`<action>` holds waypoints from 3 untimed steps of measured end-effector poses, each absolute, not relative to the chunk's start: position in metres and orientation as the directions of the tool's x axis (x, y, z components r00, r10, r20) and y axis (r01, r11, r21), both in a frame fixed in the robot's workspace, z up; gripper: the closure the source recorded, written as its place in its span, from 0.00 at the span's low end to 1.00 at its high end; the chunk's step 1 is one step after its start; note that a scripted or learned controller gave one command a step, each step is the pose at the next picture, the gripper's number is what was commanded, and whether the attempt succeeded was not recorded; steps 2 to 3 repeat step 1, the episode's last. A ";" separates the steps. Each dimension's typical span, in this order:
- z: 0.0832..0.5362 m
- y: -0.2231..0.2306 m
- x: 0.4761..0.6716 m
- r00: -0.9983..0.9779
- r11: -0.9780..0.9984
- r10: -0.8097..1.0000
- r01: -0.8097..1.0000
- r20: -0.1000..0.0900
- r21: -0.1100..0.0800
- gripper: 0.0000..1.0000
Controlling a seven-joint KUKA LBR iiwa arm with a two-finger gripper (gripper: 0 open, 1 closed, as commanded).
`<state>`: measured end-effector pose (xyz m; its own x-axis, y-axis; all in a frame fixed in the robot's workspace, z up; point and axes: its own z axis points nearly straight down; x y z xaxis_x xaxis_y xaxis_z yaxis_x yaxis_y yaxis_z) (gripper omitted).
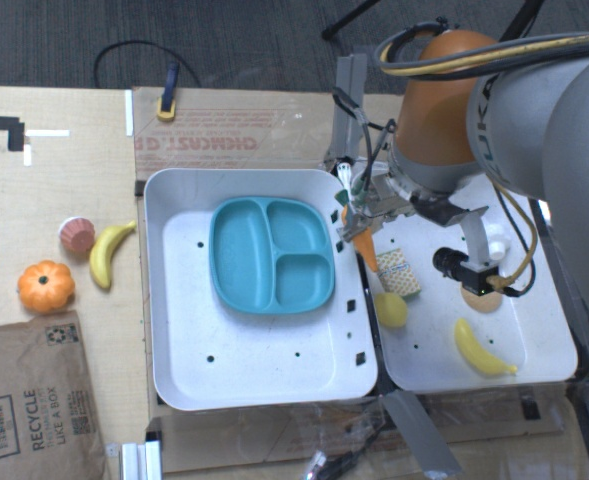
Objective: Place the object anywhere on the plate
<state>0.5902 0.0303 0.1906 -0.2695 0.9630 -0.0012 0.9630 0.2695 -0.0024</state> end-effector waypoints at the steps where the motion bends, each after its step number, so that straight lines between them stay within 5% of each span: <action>1: 0.191 0.030 0.590 -0.269 0.269 0.963 0.963 -0.001 -0.002 0.00; 3: 0.191 0.030 0.590 -0.269 0.269 0.963 0.963 -0.001 -0.002 0.00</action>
